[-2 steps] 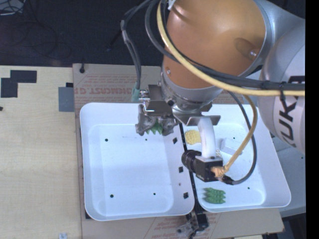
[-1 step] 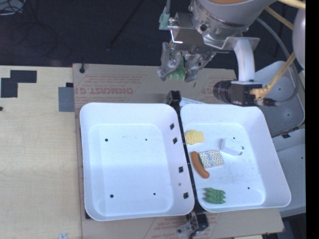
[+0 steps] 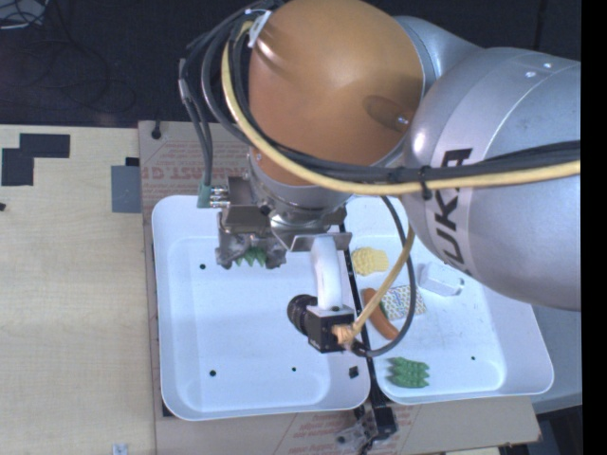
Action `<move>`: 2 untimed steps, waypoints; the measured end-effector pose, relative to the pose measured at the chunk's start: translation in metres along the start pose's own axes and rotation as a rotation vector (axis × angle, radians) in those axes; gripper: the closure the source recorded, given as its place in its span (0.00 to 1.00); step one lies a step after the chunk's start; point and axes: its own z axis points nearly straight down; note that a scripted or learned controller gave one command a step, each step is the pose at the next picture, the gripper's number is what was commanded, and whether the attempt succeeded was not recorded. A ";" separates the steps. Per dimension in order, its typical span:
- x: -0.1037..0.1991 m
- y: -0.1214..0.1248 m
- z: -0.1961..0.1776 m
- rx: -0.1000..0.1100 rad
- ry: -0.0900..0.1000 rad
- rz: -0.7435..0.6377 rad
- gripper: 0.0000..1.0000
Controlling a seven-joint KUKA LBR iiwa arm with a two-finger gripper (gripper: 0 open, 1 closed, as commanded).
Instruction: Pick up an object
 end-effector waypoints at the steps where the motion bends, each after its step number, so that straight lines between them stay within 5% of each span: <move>1: -0.030 0.038 -0.054 -0.019 0.006 0.009 1.00; 2: 0.001 0.053 -0.111 -0.019 0.007 0.005 1.00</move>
